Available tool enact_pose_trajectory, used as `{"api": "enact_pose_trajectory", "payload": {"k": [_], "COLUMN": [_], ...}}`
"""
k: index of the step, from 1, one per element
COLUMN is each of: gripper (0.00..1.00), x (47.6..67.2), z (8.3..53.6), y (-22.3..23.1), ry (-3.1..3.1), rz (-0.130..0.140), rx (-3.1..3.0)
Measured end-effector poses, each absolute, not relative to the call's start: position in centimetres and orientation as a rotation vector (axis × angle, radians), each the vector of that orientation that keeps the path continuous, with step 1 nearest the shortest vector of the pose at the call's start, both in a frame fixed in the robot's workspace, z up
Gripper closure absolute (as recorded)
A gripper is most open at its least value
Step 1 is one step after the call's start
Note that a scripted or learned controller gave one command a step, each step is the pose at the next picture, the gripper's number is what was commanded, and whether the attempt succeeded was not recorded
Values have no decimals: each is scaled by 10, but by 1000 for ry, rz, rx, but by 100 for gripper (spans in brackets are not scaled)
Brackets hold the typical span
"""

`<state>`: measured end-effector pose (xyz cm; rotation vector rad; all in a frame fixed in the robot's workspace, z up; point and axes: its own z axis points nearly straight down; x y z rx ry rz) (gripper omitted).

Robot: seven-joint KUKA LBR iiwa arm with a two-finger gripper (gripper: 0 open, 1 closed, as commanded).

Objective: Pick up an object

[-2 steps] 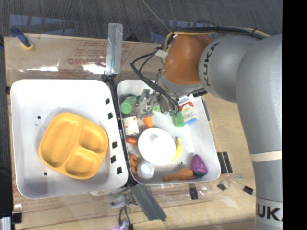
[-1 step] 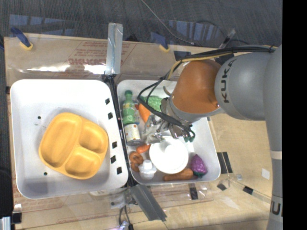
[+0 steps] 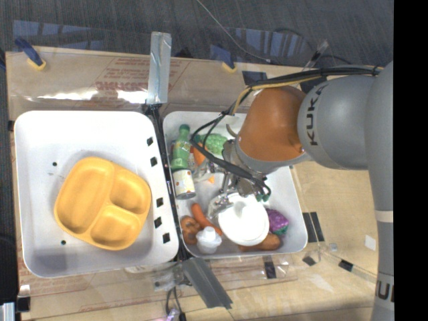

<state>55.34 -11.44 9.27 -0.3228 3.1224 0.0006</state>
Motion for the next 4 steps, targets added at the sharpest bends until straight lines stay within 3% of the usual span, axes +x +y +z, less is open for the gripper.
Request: {"api": "enact_pose_trajectory", "payload": {"k": [1,2,3,4], "gripper": [0,100,100,0], "x": [598,599,643,641], "z": [93,104,276,271], "y": [-105,-104,-111,-110], "ry": [3137,3134,3128,3137], "rz": [-1,-1,-4,-2], "rx": [62,52,38,38]}}
